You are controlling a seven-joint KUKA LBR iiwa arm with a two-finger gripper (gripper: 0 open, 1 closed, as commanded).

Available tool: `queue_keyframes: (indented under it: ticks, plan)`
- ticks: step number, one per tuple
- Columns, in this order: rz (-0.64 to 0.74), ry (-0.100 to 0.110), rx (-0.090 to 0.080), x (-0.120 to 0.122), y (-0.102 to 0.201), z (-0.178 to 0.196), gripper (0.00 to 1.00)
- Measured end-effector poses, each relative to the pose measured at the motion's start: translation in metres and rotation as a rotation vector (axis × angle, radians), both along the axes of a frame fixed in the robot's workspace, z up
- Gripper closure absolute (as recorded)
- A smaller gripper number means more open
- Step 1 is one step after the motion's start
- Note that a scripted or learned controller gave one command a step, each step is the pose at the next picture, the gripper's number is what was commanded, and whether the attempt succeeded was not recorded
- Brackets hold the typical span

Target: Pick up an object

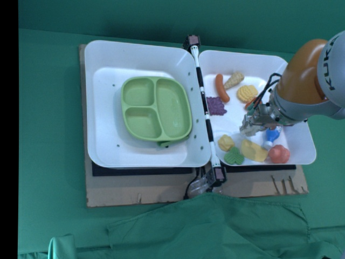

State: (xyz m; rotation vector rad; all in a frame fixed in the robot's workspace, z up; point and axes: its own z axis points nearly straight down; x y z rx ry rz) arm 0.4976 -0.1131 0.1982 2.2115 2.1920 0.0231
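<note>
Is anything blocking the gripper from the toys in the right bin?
Nothing visible does. The gripper sits low in the right bin, over bare floor, with the yellow wedge and blue piece close beside it.

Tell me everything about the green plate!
The green plate is light green, looks like smooth plastic, and has rounded corners. Raised ridges split it into three compartments: two small ones on the left, one long one on the right. It lies flat, slightly turned, in the left white bin, with nothing seen inside it.
</note>
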Motion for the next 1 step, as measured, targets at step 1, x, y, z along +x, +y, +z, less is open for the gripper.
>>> queue_keyframes:
  ticks: [1]
  plan:
    - [0.009, 0.014, 0.004, 0.1003, 0.0085, -0.0129, 1.0]
